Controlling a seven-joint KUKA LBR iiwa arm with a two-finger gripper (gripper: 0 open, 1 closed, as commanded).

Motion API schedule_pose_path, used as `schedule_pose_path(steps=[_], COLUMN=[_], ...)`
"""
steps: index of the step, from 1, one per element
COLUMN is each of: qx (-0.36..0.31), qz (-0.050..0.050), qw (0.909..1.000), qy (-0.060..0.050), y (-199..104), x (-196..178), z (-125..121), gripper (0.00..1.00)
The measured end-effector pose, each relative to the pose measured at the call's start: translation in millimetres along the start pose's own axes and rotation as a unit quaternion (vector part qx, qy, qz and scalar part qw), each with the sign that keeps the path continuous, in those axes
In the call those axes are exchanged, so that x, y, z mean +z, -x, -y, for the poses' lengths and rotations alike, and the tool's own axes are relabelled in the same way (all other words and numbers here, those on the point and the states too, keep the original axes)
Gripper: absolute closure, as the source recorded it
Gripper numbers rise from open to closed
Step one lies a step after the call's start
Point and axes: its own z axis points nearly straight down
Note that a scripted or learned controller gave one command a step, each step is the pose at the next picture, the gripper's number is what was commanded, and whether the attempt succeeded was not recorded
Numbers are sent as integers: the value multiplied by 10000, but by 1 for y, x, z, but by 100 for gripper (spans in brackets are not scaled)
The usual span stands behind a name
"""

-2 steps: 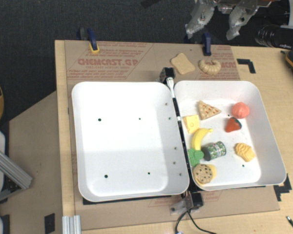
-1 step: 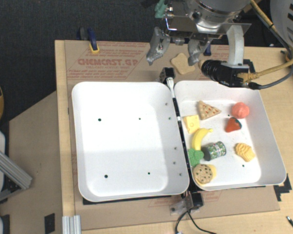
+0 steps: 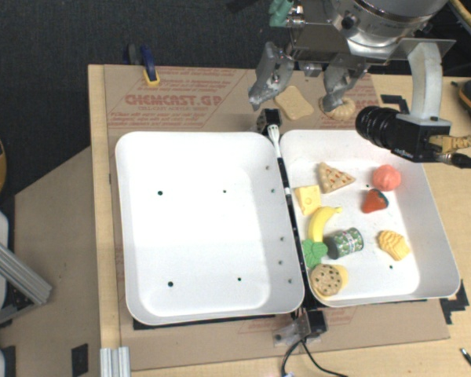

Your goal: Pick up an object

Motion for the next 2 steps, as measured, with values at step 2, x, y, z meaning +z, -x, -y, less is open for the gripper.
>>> schedule_pose_path(steps=[2], qx=[36], qz=[6], qw=[10000], qy=[11], y=[-48], x=[1], z=[-26], gripper=[0])
